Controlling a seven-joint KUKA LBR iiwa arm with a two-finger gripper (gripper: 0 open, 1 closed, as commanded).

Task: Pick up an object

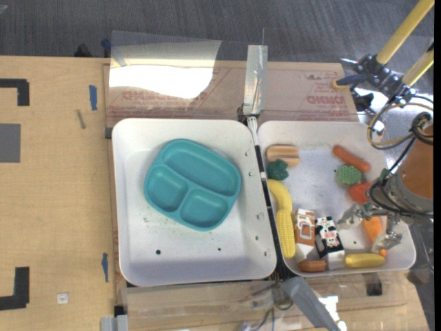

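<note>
My gripper (pixel 373 227) hangs low over the right bin's (pixel 313 140) front right corner, fingers spread apart and open. One fingertip (pixel 353 216) is on the left and the other (pixel 392 239) on the right of a small orange carrot piece (pixel 373 230) that lies between them; they do not close on it. Close by lie a red tomato-like toy (pixel 358 192), a yellow piece (pixel 364 259) by the front wall and a white printed box (pixel 329 238).
The right bin also holds a hot dog bun (pixel 282 154), a banana (pixel 279 194), corn (pixel 285 234), a long carrot (pixel 351 158), a green leafy toy (pixel 349 175), a sausage (pixel 313 265) and a small orange carton (pixel 305 225). A teal divided plate (pixel 193 183) lies in the left bin (pixel 131 240).
</note>
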